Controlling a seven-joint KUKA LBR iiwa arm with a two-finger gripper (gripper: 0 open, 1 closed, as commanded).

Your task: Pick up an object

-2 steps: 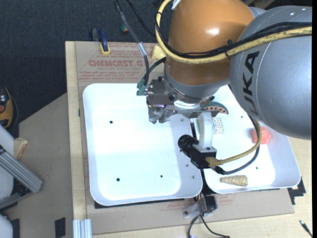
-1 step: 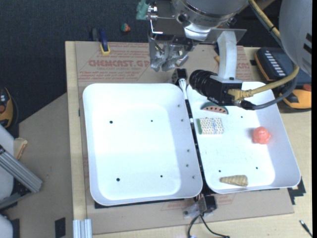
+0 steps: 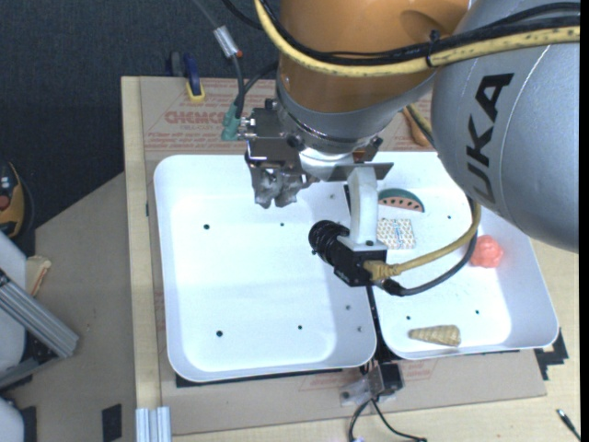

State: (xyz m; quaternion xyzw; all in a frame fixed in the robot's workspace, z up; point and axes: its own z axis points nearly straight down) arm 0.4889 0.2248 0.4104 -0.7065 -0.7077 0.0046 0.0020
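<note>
My gripper (image 3: 273, 191) hangs under the large orange and grey wrist, over the far part of the left bin (image 3: 230, 339). Nothing shows beneath it but bare white floor. The right bin (image 3: 515, 325) holds a watermelon-slice toy (image 3: 402, 201) at the back. A white speckled square (image 3: 397, 234) lies just in front of the slice. Near that bin's right wall sits a pink lump (image 3: 487, 252), and a beige cone (image 3: 434, 335) lies at the front. All these objects are to the right of the gripper, apart from it.
A white bracket (image 3: 363, 208) with a black fitting (image 3: 333, 249) and a yellow cable (image 3: 433, 256) hangs from the wrist over the wall between the bins. The arm's body covers the back of both bins. A cardboard sheet (image 3: 184, 118) lies under the bins.
</note>
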